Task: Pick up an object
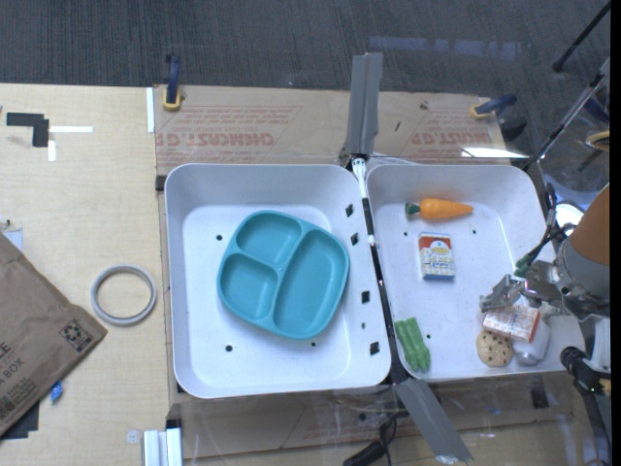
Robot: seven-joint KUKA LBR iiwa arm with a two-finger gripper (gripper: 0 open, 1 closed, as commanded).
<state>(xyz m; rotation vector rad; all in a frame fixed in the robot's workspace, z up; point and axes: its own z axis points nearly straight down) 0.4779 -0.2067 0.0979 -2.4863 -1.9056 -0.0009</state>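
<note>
At the near right corner of the right bin [519,178], we find the gripper [511,297] lowered over a small cluster of items, the arm [592,260] entering from the right edge. We cannot tell how far the tool is open, nor whether it has hold of anything: its metal parts overlap a small packet [516,324] with red and white print, and no item is seen plainly between them.

We judge the packet to be the likely target, since it lies directly under the tool. Its long axis appears to run slantwise, from beneath the tool toward the near right wall, though its outline is partly hidden. Just beyond the packet on the near side lies a round cookie [494,349], touching or almost touching it, with a pale rounded object [533,348] beside that. Their crowding against the wall probably explains the low, corner-hugging pose of the tool.

Away from the tool to its left, a small carton [437,257] lies flat with its long axis running front to back. Farther off, toward the far wall, a toy carrot [440,209] lies crosswise, green top to the left. A green pod [412,345] rests well to the tool's left near the divider. The left bin [179,260] holds a teal divided plate [283,274], well apart.
</note>
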